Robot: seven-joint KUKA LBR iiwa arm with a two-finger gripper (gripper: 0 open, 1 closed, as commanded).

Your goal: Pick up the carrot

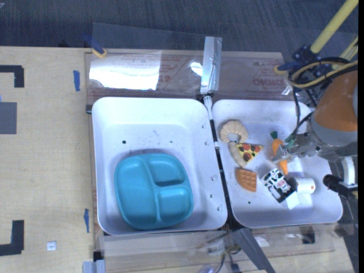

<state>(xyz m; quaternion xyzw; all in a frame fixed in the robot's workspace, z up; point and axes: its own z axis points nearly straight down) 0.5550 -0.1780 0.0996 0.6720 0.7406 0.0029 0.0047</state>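
We see the arm [335, 112], grey with an orange band, reaching in from the right over the right-hand bin [318, 209]. Its tool [293, 144] sits low over the upper right part of that bin, just beside the carrot [276, 147]. We cannot tell how far the tool is open, nor whether it touches the carrot: the metal parts there are small and blurred.

The carrot is a small orange piece with a green top, lying in the right bin, right of the pizza slice [248, 151] and above a black-and-white patterned item [278, 185]. A second small orange piece [283, 166] lies just below the carrot, near the tool.

We note the other contents of the right bin: a pale, rounded pastry-like piece [233, 131] near the divider, the pizza slice with red and yellow topping just below it, a brown waffle-textured wedge [247, 180] lower down, and a white cylinder [306, 186] next to the patterned item.

The left-hand bin [108, 124] is white and shallow with rounded corners. It holds a teal plastic tray [152, 191] with three compartments and smooth rounded edges, resting in the lower half.

Both bins stand side by side on the light wooden worktop [40, 152]. Yellow and black cables [310, 73] hang behind the arm.
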